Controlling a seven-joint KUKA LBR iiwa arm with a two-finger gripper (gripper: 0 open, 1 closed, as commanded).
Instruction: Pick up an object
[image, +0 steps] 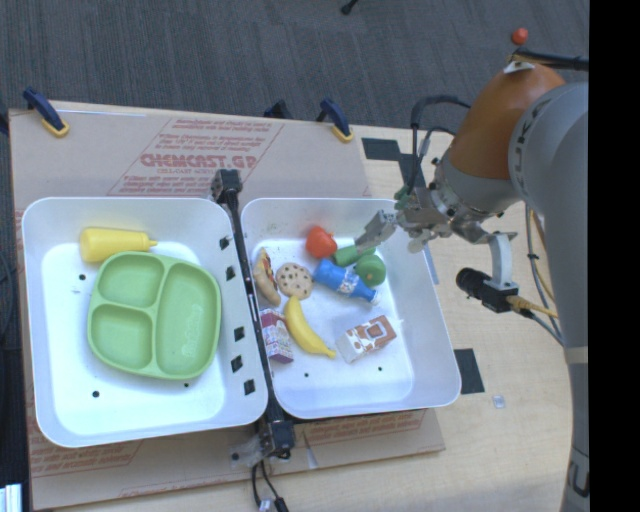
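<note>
Covering the table (500, 400) beneath both bins is a brown cardboard sheet (200, 150), held at its far edge by blue-and-yellow clamps (45, 110). Dark grey carpet lies beyond, at 12 o'clock. Red print on the cardboard reads "CHEMCAST GP"; the smaller lines around it are too small to read.

The left bin (50, 400) holds a green divided plate (155, 313) and, at 11 o'clock from it, a yellow squeeze bottle (115, 242). The right bin (430, 370) holds the loose objects: a red piece (320, 242), a green round piece (370, 268), a blue bottle (345, 280), a cookie (293, 279), a bread-like item (266, 277), a banana (307, 328), a small carton (366, 338) and a dark-red packet (276, 336). Their labels cannot be read.

The pincer (372, 232) hangs over the right bin at its 1 o'clock area, just beside the red and green pieces. Whether it is apart or together cannot be told, and nothing is visibly clamped in it.
</note>
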